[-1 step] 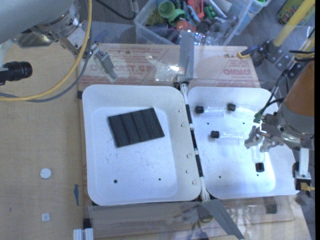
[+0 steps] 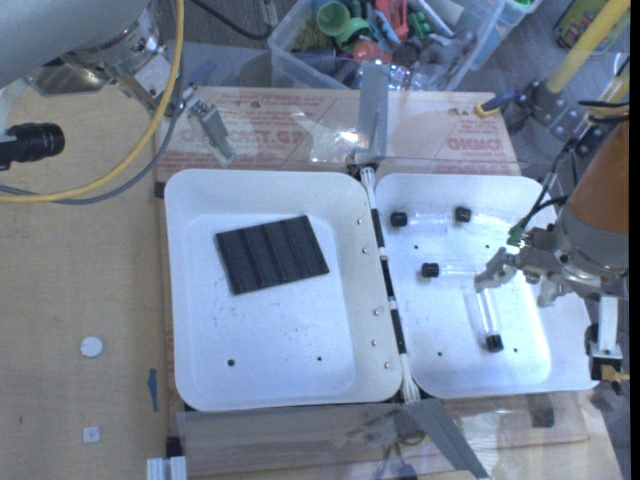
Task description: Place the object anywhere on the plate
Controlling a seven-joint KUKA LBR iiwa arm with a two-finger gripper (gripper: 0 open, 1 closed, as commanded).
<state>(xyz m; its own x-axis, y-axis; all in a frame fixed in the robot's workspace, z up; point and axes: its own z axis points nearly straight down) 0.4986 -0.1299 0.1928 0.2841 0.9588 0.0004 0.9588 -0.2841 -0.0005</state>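
The plate [image 2: 272, 254] is a dark ribbed rectangle lying flat in the left bin [image 2: 190, 298], slightly turned. Three clear tubes with black caps lie in the right bin [image 2: 530, 368]: one tube [image 2: 430, 217] at the back, one tube [image 2: 448, 268] in the middle, one tube [image 2: 489, 320] pointing toward the front. My gripper [image 2: 520, 280] hangs over the right bin's right half, just above and right of the front tube. Its fingers stand apart, open, with nothing between them.
A clear box of colourful toys [image 2: 400, 18] sits behind the bins. A yellow cable [image 2: 150, 138] curves over the bench at the back left. The ridge between the two bins [image 2: 385, 288] runs front to back.
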